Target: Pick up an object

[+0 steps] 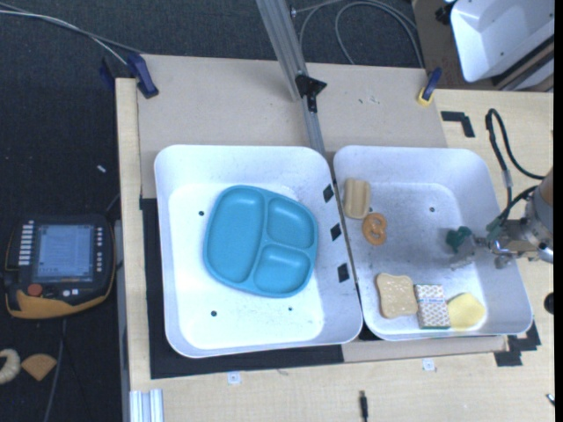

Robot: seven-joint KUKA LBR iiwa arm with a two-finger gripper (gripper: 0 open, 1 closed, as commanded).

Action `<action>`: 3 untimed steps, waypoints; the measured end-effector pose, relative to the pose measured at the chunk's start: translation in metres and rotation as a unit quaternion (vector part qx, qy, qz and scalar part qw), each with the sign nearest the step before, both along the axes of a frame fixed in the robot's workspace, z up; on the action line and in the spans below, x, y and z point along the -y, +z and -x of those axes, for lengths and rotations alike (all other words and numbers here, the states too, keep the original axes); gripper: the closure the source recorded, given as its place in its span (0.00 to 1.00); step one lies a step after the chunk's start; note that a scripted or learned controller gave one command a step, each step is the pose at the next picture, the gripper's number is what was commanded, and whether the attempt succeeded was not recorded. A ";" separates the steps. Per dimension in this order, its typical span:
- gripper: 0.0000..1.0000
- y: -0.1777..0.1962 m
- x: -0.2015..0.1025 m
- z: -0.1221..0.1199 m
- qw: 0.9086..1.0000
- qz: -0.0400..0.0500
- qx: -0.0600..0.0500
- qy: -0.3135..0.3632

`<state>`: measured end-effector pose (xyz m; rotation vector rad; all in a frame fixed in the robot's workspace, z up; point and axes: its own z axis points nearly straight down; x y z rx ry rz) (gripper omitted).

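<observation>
right bin (493,183): bread slice (396,294), patterned packet (431,307), yellow piece (466,310), pretzel (375,229), tan piece (355,197). gripper (461,238) low at the bin's right side, well apart from them; its opening cannot be told. step, judged: approach. next: shift over one item, descend. left bin (176,236): blue divided tray (260,239). no legible writing

The pincer (471,243) at the right bin's (413,161) far side is blurred, and whether its fingers stand apart or closed cannot be told. Behind it the arm (537,236) runs off the right edge. A small dark-green thing (458,236) touches the pincer's tip; its kind is too small to tell, as is whether it is gripped.
</observation>
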<state>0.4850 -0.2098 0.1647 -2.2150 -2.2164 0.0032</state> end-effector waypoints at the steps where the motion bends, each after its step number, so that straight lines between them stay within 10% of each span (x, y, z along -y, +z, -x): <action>1: 0.00 -0.043 -0.001 -0.002 1.000 0.000 0.001 0.000; 2: 1.00 -0.029 -0.001 -0.004 1.000 0.002 0.004 0.000; 3: 1.00 0.018 0.002 0.003 1.000 0.003 0.006 0.000</action>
